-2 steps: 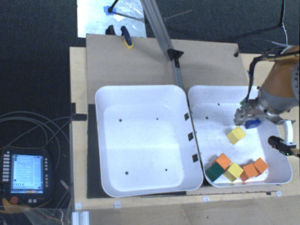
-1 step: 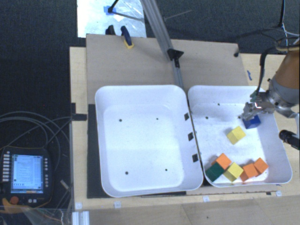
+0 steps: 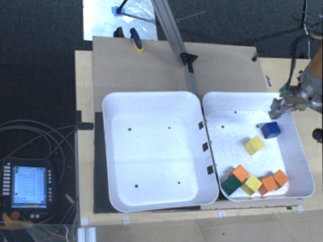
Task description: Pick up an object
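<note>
My gripper point(image 3: 279, 106) hangs over the upper right part of the right bin point(image 3: 218, 135), close to its far rim, and from this slanted view I cannot tell how it is set, nor do I see any block caught in it. The nearest thing to me is the blue cube point(image 3: 271, 129), lying just below my tip in the picture, which is toward the bench's front edge, and a touch to the left. That single offset is what my next move turns on, as I judge it: a short shift forward and then a descent should bring me over it. Since it is a cube, with no long axis to line up on, I would only need to square my approach to two of its faces. It sits apart from everything else, so nothing should crowd me there. Next out is the yellow cube point(image 3: 254, 145), near the blue one but not touching it, farther forward and left again. Beyond that, well apart from me in the bin's front corner, a cluster packs together: an orange cube point(image 3: 240, 173), a green cube point(image 3: 231, 185), a second yellow cube point(image 3: 251, 184), and two more orange cubes point(image 3: 275, 181) against the front wall. These look pressed side to side, a harder pick in my estimate. Farthest off, the left bin point(image 3: 108, 135) lies across the divide.
</note>
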Robot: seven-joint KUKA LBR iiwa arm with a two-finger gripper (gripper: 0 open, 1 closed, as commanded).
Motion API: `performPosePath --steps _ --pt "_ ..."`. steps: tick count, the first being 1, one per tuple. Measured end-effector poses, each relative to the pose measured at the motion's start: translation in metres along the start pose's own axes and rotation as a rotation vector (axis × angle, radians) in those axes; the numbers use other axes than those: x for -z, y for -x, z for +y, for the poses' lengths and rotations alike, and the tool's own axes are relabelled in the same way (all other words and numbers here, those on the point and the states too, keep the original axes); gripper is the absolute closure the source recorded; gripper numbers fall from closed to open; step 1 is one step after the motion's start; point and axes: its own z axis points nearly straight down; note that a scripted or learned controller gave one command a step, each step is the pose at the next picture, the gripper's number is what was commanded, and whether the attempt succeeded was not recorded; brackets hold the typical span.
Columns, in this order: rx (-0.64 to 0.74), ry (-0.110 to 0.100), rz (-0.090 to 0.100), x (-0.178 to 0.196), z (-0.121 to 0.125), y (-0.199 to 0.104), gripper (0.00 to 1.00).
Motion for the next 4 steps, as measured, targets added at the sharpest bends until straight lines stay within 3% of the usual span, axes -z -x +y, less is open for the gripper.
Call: performPosePath --steps 1,3,4 --pt "-0.001 -0.006 0.001 -0.001 0.001 0.0 1.0" --pt "0.006 -0.007 0.005 0.023 -0.019 -0.111 1.0" --pt "0.005 -0.008 0.005 0.013 -0.025 -0.161 1.0"
